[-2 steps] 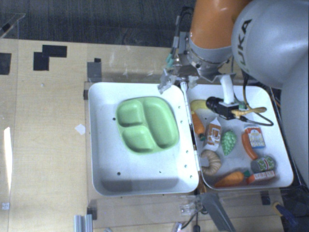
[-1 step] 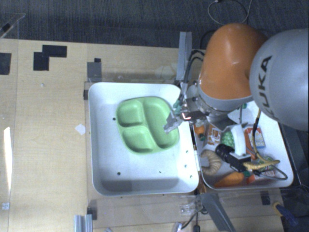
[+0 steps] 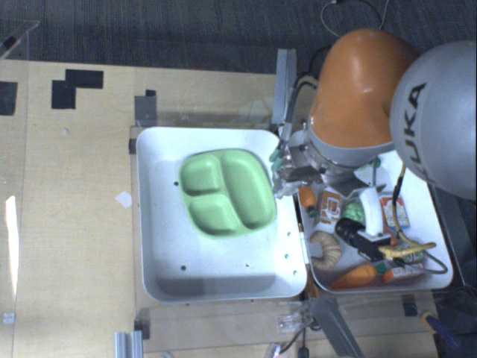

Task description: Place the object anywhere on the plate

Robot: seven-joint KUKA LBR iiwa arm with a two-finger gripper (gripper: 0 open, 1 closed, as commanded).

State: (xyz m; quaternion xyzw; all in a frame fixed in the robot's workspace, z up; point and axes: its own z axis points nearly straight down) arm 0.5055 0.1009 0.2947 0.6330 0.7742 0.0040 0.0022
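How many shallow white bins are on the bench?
2. The left shallow white bin holds a green divided plastic plate. The right shallow white bin holds a pile of mixed small objects; the grey and orange arm covers its upper part.

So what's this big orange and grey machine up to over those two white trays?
It is a robot arm meant to move an item onto the green plate in the left bin. Its gripper sits at the divide between the bins. The right bin holds a jumble of small items, and the plate has nothing on it yet.
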